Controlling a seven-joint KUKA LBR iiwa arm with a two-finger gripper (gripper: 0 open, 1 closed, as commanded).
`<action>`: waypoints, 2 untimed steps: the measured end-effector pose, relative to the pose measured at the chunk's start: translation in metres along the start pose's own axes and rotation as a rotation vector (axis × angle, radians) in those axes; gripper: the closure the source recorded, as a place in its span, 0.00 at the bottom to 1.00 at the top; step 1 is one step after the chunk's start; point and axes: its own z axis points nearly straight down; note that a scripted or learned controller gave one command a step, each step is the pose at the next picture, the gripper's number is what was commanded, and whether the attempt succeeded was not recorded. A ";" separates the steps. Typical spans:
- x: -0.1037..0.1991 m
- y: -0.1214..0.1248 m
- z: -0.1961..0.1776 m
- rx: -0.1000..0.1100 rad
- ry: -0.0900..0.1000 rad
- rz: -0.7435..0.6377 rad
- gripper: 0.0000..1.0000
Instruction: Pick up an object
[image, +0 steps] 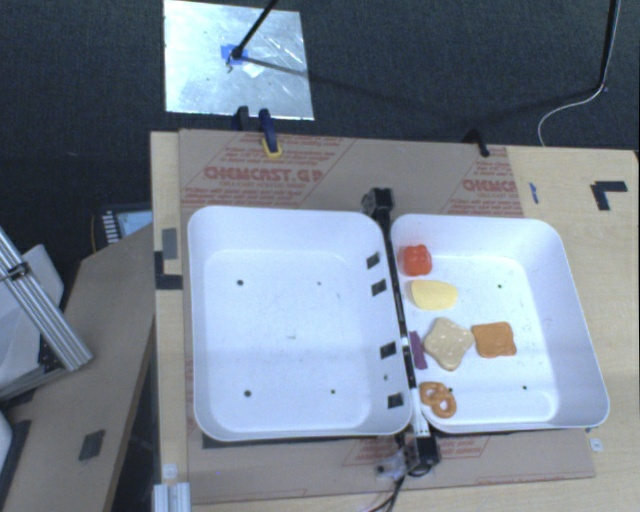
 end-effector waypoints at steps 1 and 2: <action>0.069 -0.001 0.109 0.013 0.008 -0.011 1.00; 0.024 0.000 0.009 -0.006 -0.001 0.000 1.00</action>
